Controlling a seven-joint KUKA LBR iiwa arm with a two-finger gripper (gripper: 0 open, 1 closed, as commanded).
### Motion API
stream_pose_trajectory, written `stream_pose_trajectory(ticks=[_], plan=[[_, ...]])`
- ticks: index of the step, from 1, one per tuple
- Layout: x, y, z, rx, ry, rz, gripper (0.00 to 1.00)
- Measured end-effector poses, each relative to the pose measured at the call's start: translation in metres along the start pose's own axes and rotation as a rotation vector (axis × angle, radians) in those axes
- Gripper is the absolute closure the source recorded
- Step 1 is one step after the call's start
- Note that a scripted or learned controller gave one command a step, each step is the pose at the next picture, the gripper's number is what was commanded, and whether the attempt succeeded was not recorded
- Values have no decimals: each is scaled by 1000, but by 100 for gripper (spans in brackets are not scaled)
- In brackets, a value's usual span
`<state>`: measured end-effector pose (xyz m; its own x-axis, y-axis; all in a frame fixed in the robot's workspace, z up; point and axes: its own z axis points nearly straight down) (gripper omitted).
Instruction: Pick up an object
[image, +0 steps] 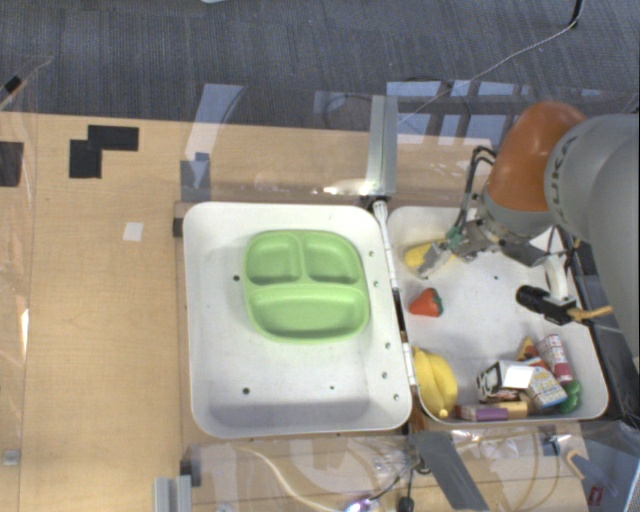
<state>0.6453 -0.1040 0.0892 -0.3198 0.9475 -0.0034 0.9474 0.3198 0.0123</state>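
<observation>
**As the gripper meets a yellow piece in the right bin**

Where the grey arm (595, 170) reaches in with its orange band (530, 150) above the wrist, we see the gripper (437, 258) low over the far part of the right bin (480, 330), close to the wall that divides the two bins. Whether it stands apart or together we cannot tell from this slanted camera view. Its tip is at a small yellow piece (414, 256), which lies on the bin floor on the gripper's divider side. We cannot tell if the two touch, and nothing shows the piece as held.

Just below the gripper in the picture, near but apart from it, lies a red strawberry (426, 302) with a green top. Further from the gripper in that same direction, a banana (436, 380) rests against the near rim by the divider. Well apart from the gripper, in the bin's near corner on the arm's side, we see a heap of small packages (530, 385) crowded together.

Across the divider from the gripper sits the left bin (215, 330), and in it a green plate (305, 283) with three compartments, lying flat.
</observation>
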Motion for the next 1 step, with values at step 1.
stream_pose_trajectory(ticks=[1], plan=[[1,3,-13,-5,1,-2,100]])
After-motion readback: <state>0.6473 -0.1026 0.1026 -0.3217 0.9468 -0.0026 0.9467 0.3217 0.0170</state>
